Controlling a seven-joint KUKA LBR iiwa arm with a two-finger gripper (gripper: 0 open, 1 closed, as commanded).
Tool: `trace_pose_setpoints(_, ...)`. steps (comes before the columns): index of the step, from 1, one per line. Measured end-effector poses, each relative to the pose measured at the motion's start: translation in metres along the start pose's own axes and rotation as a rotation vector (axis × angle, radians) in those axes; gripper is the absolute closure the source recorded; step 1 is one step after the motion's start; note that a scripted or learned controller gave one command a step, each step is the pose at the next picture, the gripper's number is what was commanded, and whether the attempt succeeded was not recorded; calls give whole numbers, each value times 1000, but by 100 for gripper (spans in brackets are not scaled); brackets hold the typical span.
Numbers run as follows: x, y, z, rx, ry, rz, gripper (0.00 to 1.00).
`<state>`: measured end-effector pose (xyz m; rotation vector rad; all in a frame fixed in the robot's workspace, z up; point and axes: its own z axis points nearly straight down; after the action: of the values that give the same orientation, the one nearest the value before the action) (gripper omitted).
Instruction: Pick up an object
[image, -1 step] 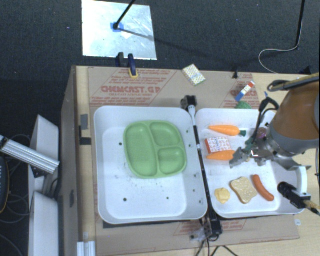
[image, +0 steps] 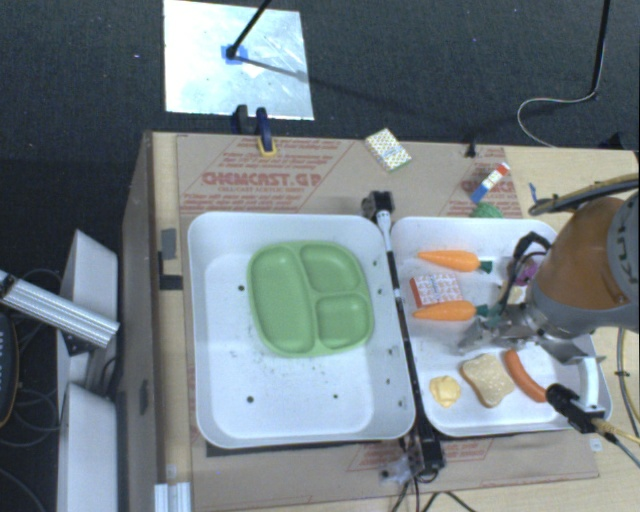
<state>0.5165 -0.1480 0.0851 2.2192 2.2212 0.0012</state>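
Over the right bin the grey arm with its orange band reaches in from the right, its hand low among the toy foods. Whether the hand is spread or pressed together cannot be told (the wrist and dark cabling crowd that spot), and nothing shows plainly between its tips. Just beside the hand, to its left, lies a carrot with its green end towards the hand; it may be touching, but that is unclear. Directly above that carrot sits a small red-and-white patterned block, and above the block a second carrot lies across the upper part of the bin. Below the hand rests a slice of bread, with a small yellow piece to its left and a reddish sausage to its right, close against the bread.

Beside this, the left bin holds a green divided tray lying flat, with three compartments. Both bins sit on a cardboard-covered desk printed with red lettering. Near the desk's far edge lie a small patterned packet and a red, white and blue item, well apart from the bins.
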Motion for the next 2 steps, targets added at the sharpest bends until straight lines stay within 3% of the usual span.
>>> trace_pose_setpoints(1,-3,76,0,-1,0,-2,0)
trace_pose_setpoints(2,-4,76,-10,-3,0,-4,100)
